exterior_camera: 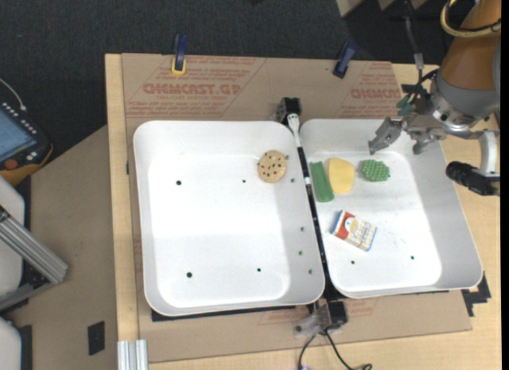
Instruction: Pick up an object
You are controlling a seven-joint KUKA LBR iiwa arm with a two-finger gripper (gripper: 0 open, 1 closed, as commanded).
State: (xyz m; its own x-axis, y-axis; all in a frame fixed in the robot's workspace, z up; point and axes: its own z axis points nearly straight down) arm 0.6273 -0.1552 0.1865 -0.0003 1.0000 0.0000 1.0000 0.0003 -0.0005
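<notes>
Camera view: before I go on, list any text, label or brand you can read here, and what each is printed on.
"CHEMCAST G P": red print on the brown board under the bins, behind the left bin; last letters unsure.
Same red print behind the right bin: partly covered, too blurred to read.
Small red, white and blue packet in the right bin: printing too small to read.
Blue screen at the left edge: nothing legible.

arm (469,58) cut off at the frame's top-right corner, 1 o'clock | small packet (353,231) in the right bin (445,273), 4 o'clock: print too small to read | blue device (16,134) at 9 o'clock cut by the left edge
</notes>
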